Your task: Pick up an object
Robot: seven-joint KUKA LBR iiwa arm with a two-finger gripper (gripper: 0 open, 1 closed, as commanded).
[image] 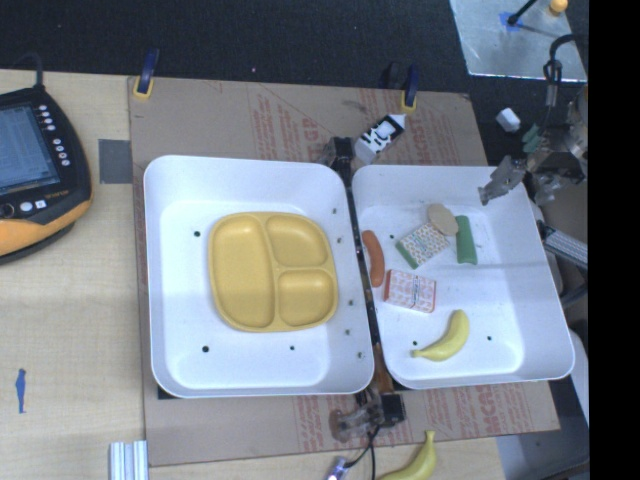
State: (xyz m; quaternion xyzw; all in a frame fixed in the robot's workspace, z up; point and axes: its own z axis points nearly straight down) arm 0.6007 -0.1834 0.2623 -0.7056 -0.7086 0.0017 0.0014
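bench: pale wood, lying under cardboard | floor: dark carpet, running behind | light: falling evenly

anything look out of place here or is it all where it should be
Two things lie outside the bins: a second banana on the bench below the right bin, cut off by the picture's bottom edge, and a black-and-white object on the cardboard above the seam between the bins.

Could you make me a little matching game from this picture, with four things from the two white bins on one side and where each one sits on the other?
Things:
1. yellow divided plate
2. banana
3. sausage
4. green stick

Places:
A. right bin, near its front edge
B. right bin, along its left wall
C. middle of the left bin
D. right bin, toward its right side

Pairs: 1-C, 2-A, 3-B, 4-D
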